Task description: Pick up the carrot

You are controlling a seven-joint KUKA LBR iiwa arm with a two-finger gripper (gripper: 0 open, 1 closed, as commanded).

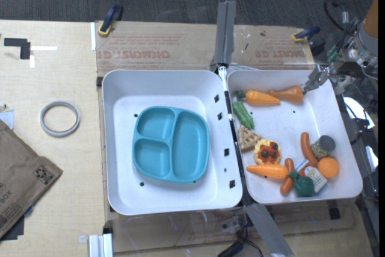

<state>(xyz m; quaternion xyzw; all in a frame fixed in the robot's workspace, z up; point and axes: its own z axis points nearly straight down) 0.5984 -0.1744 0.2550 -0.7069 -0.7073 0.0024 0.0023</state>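
Looking down from the camera above, I see my gripper [314, 82] at the far right corner of the right bin [337, 129]. Its tip is just beside the thick end of a carrot [287, 93]. I cannot tell how my gripper is set, and nothing shows between its tips.

That carrot lies flat along the far edge of the right bin. A second carrot [262, 97] lies just beside it, with their thin ends close together. A third carrot [268, 171] lies near the front edge, touching a little pizza [267, 151].

These look like toy food, so I think a carrot is light, hard and smooth. It may slip or roll. I would take it across the fat middle, not the thin tip.

The bin floor is white, flat and smooth, with low walls. The far carrot is close to the wall, so room there is tight. Around the front carrot are sausages [308, 148], an orange [328, 167] and a green pickle [243, 113]. The left bin [120, 147] holds a blue tray [171, 144].
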